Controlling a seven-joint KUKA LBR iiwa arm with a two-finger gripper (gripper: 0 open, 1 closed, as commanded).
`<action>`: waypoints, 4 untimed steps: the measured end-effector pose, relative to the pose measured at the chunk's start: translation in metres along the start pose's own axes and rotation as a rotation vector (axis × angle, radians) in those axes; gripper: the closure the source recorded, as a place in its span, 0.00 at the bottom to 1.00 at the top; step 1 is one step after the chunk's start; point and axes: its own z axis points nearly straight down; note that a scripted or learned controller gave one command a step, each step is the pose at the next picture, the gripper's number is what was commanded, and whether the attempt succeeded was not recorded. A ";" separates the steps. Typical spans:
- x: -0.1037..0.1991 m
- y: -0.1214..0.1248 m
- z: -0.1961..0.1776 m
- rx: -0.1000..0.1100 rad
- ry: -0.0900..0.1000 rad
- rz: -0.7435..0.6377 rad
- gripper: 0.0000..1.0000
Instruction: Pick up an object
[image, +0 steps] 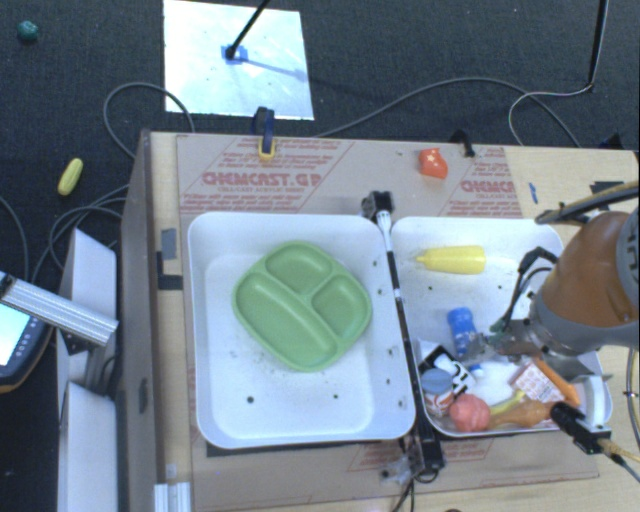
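I saw the gripper (487, 343) low in the right bin (500, 232), but I could not tell its finger state. The blue bottle (461, 328) stood just beside it, the yellow bottle (452, 260) farther beyond.

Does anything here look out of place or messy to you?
A few things lie outside the bins: an orange object on the bench behind the right bin, and a yellow object on the dark floor at left. Inside the right bin, small items are piled in its near corner, beside the arm.
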 end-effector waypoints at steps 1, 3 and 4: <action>0.000 0.001 -0.010 -0.002 0.000 -0.001 1.00; -0.023 0.000 -0.054 0.001 0.000 0.001 0.00; 0.007 0.055 0.016 0.001 0.001 -0.002 0.00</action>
